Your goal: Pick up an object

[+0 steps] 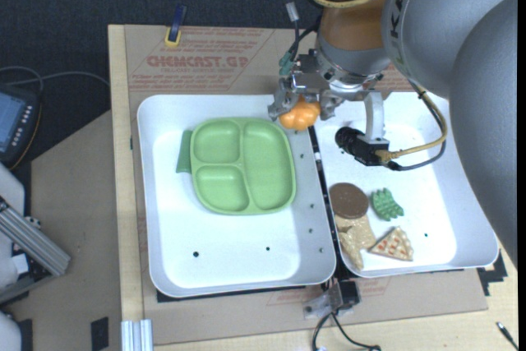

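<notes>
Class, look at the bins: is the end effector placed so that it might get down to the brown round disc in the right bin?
Probably yes. The brown disc lies uncovered, with open space above it, near the end effector, which holds an orange object.

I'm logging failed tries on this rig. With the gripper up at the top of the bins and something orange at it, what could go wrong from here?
1. The orange object sits at the gripper, apparently between its fingers; a shallow grip could let it drop.
2. It hangs above the divider between the left bin and right bin, so a drop could land in either.
3. It could fall onto the green tray.
</notes>
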Motion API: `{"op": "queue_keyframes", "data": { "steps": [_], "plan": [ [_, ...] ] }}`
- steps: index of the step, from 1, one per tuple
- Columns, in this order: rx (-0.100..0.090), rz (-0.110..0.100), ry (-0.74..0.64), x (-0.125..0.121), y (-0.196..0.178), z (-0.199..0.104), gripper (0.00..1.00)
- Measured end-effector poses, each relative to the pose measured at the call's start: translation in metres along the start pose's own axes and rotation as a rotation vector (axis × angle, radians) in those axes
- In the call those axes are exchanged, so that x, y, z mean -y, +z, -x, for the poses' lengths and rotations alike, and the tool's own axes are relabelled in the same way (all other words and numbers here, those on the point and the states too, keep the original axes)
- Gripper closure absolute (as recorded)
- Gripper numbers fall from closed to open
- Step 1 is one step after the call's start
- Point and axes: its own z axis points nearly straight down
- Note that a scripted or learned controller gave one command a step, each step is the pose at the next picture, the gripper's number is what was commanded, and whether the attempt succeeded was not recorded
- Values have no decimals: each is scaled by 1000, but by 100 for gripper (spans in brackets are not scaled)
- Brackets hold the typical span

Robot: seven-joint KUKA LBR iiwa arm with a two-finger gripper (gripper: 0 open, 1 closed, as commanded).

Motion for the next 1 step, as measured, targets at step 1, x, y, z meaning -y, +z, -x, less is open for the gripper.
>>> {"op": "queue_keyframes", "data": {
  "steps": [1],
  "plan": [
    [2, -4, 6, -3, 16, 0, 100]
  ]
}}
